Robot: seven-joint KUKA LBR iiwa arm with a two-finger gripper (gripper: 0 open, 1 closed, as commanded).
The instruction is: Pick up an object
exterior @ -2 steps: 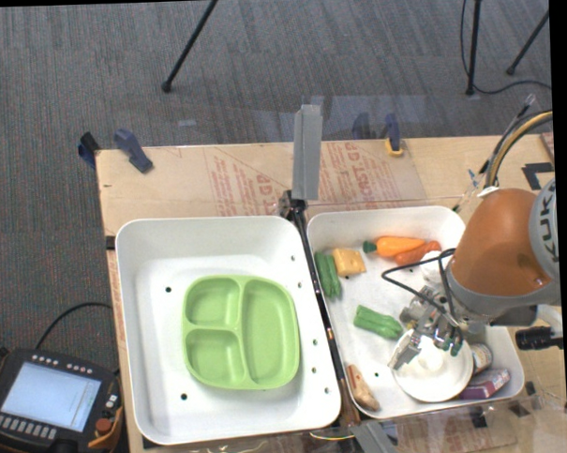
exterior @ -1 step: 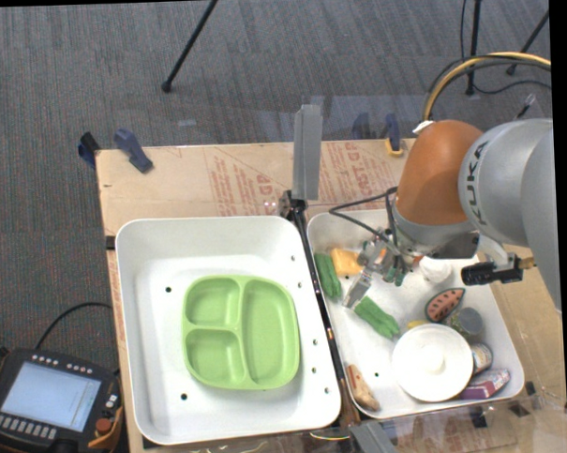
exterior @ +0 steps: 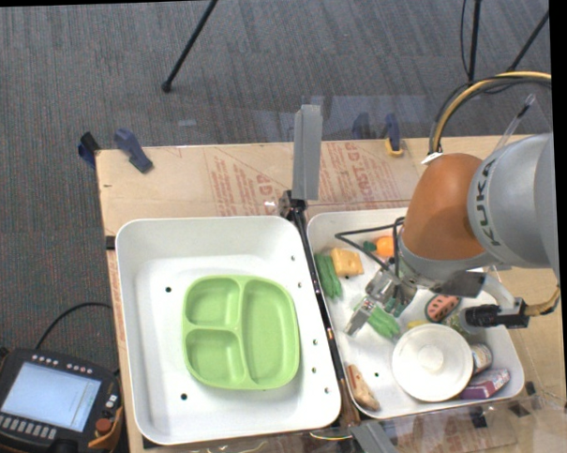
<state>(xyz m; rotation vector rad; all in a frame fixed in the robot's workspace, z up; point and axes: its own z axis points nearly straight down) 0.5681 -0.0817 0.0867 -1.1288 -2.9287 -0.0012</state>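
Far left, off the bench: a handheld control pendant (exterior: 52,400) with a lit screen lies on the carpet. Left bin (exterior: 140,274): a light green divided plate (exterior: 241,332) with three compartments lies flat near the middle. A grey upright post (exterior: 308,154) rises at the seam between the bins. Right bin (exterior: 353,218): a green pod-like vegetable (exterior: 328,274) along the left wall, a yellow food piece (exterior: 348,261) just beside it, an orange item (exterior: 386,246) behind. A tan bread-like piece (exterior: 364,388) lies near the front left corner. The gripper (exterior: 363,319) is low in this bin, angled left and down, beside a green item (exterior: 386,321); whether its fingers are spread or clamped, cannot tell. Further right: a white round bowl (exterior: 432,362), a watermelon slice (exterior: 442,307), a purple item (exterior: 485,384) at the front corner
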